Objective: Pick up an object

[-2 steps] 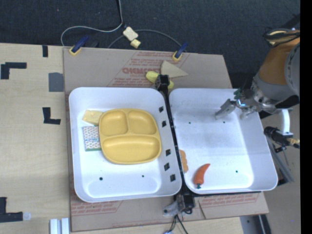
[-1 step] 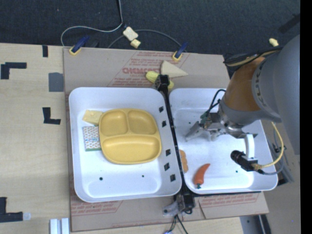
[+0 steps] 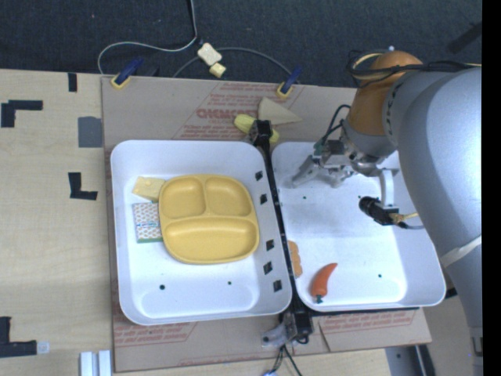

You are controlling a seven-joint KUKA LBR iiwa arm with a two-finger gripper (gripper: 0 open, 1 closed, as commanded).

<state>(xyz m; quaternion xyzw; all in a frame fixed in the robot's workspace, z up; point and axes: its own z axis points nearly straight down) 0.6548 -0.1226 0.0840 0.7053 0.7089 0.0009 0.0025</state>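
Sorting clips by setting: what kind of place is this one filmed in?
Most likely a robotics lab test bench, not a home or kitchen. Two white bins sit clamped on cardboard, loose cables trail behind, and the bins hold toy items: a yellow divided plate and an orange chili pepper.

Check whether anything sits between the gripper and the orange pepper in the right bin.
Nothing visible does. The gripper is over the far end of the right bin; the orange pepper lies near its front edge, with bare white floor between them.
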